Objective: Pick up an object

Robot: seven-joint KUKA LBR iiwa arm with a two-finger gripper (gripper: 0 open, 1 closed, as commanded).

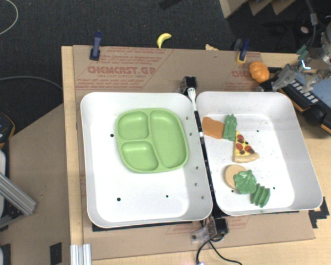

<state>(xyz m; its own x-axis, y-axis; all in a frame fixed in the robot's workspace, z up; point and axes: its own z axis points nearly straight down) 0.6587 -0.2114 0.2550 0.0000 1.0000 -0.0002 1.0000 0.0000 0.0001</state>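
Claw (pixel 298 70) at 2 o'clock off the right bin (pixel 298 148), grip state unreadable; descend vertically onto the pizza slice (pixel 244 148) at bin centre, clearing the green leaf toy (pixel 230 127).

- L bin (pixel 99 164): divided tray (pixel 152 141) in it, roughly centre, nearer the back wall.
- R bin (pixel 298 164): toast slice (pixel 213 128) at back-left, touching leafy piece (pixel 230 127) on its right.
- Pizza slice (pixel 244 148) just in front of those.
- Cookie (pixel 230 174) front-left, leafy veg (pixel 251 187) overlapping its right side.
- Bins touch side by side on board (pixel 127 70).
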